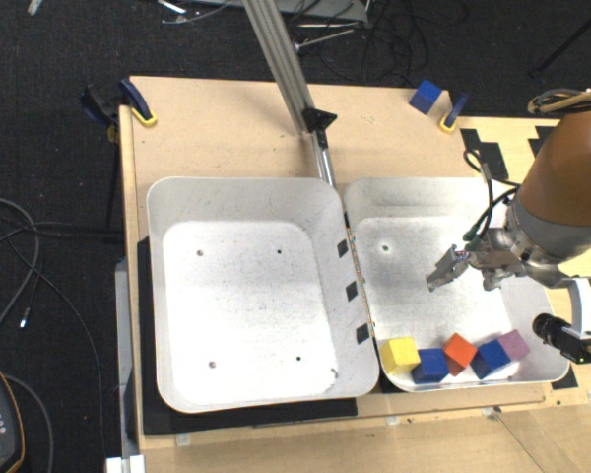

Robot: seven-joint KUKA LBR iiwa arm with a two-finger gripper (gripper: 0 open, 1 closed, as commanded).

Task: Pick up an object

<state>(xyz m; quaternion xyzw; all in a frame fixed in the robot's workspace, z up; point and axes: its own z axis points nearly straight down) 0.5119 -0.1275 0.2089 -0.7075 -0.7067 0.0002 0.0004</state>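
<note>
At the far left corner of the tan wooden bench (227,126), a black and yellow clamp (128,101) grips the edge. No brand, label or readable writing shows on anything here.

The left shallow white plastic bin (172,215) has a speckled floor with a few dark dots. A grey metal pole (281,52) slants down from the far side and meets the bench just beyond the seam between the two bins.

The right shallow white plastic bin (404,193) holds all the loose objects, bunched along its near wall. From left to right they are a yellow cube (401,353), a dark blue block (432,365) touching it, an orange block (460,351), a second blue block (491,358) and a pale purple block (513,344) at the near right corner.

Above the middle of this bin hangs the grey two-finger gripper (451,269), tilted with its tips pointing left, well apart from the row of blocks and farther from the camera than they are. Nothing is between its fingers; how far they are spread I cannot tell. Behind it, at the right edge, is the orange band (571,161) of the arm.

On the far right of the bench sit a small blue cube (426,96) and a second black and yellow clamp (452,113).
</note>
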